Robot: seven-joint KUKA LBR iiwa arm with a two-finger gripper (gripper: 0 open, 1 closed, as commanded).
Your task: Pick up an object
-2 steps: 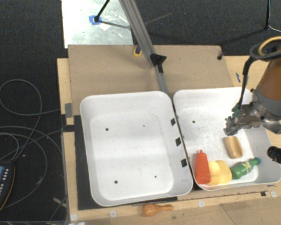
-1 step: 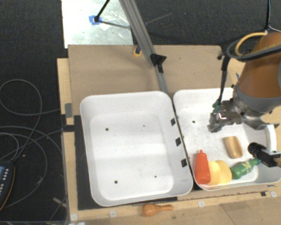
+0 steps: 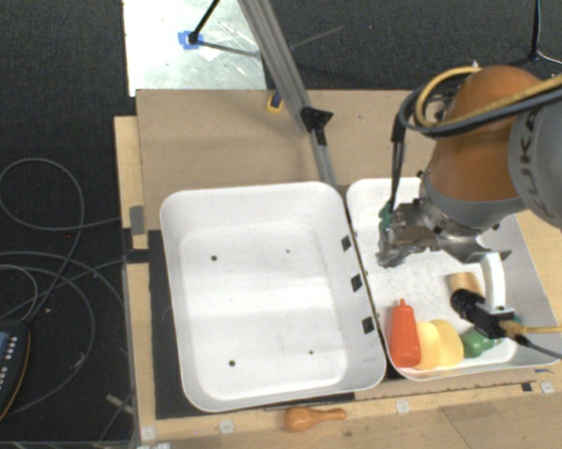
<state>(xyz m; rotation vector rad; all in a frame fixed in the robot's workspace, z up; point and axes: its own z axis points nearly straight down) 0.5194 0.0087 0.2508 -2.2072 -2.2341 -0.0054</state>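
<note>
Because the arm reaches in from the right, its orange-banded wrist hangs over the right bin (image 3: 366, 197), and the end effector (image 3: 395, 246) sits low over that bin's far-left part, near the divider between the two bins. Whether it is wide, narrow or holding anything cannot be told, since the wrist body covers it from above. The candidate objects are crowded into the right bin's near corner: an orange-red bottle (image 3: 403, 333) lies along the left wall, a pale yellow object (image 3: 439, 343) rests touching its right side, a green piece (image 3: 477, 344) lies just beyond that, and a small tan item (image 3: 463, 282) sits a little farther back. A black-tipped white fitting on the arm overhangs them. They probably gathered there by sliding against the walls, which would make a clean grasp awkward. The left bin (image 3: 266, 295) likely serves as the drop place. A wooden pear-shaped object (image 3: 314, 416) lies on the desk (image 3: 229, 137) outside the bins, near the front edge, probably out of play
</note>
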